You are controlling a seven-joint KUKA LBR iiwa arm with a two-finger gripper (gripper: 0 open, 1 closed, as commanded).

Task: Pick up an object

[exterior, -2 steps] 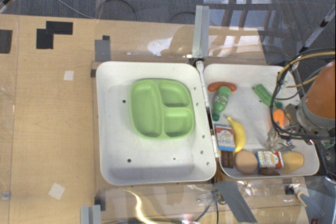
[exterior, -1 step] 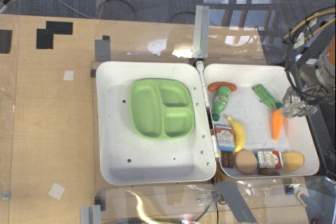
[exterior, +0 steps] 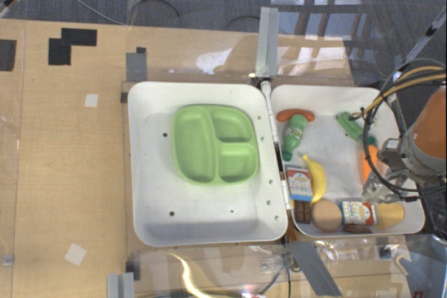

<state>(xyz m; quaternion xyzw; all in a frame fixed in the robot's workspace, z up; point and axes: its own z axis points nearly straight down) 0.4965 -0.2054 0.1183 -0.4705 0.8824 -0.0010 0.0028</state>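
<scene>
Two white bins on wooden bench, arm entering from right.

Left bin (exterior: 150,220): green divided tray (exterior: 214,144), lying flat near centre. Right bin (exterior: 328,95): green bottle with red cap (exterior: 293,129) at upper left; yellow banana (exterior: 316,178) beside small carton (exterior: 298,183); brown egg-shaped item (exterior: 326,214) and labelled bottle (exterior: 370,213) along near wall; green item (exterior: 350,125) at upper right; orange carrot (exterior: 366,162) at right. Gripper (exterior: 378,186) low over right side of right bin, just above labelled bottle; finger state cannot be told, nothing seen held.
</scene>
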